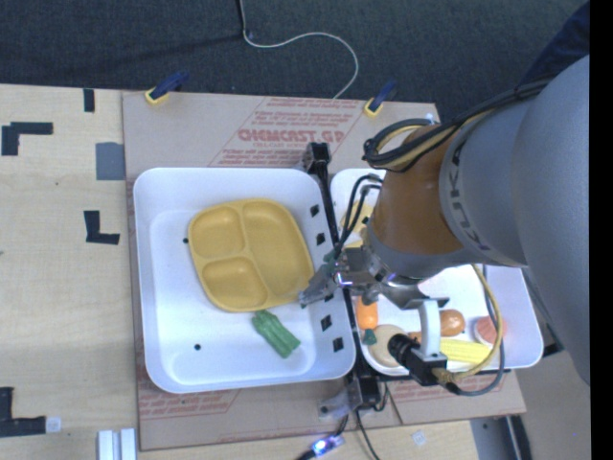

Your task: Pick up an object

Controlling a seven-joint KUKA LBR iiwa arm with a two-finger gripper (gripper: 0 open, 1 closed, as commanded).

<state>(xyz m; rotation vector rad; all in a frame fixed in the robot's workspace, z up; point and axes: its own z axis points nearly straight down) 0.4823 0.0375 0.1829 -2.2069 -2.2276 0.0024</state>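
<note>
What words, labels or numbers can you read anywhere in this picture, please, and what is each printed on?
"CHEMCAST GP", in red capitals, reads upside down on the brown cardboard sheet under the shallow white plastic bins.
Smaller red print around that line and along the sheet's lower edge is too blurred to read.
The yellow compartment plate and the green oblong object carry no readable text.

Grey arm [536, 161], orange band, black cables.

A robotics lab, it looked like.
Clamped cardboard sheet [287, 127], taped floor marks [94, 226], loose white cable [305, 41] around the bench.
</note>
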